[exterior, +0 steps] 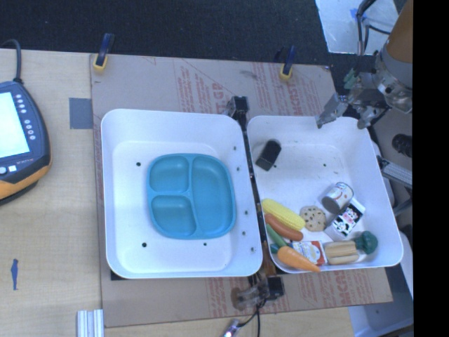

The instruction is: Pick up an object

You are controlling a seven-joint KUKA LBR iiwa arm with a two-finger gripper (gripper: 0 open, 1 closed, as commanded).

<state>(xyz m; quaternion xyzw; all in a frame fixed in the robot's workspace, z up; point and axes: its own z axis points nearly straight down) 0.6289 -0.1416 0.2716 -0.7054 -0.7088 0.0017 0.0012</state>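
Note:
My gripper [344,117] hangs over the far right rim of the right bin [316,161], fingers spread open with nothing between them. In that bin lie a black block [268,154] near the far left, a silver can [337,196], a black-and-white carton [346,220], a cookie [313,217], a corn cob [283,214], a hot dog [284,228], a carrot [297,260], a bread roll [342,252] and a green broccoli piece [366,242]. These toys crowd the near part of the bin, well below the gripper.
The left bin [123,188] holds a blue divided plate [191,195]. A teach pendant [19,135] rests on the bench at the far left. Clamps [102,53] hold the cardboard sheet at the back edge.

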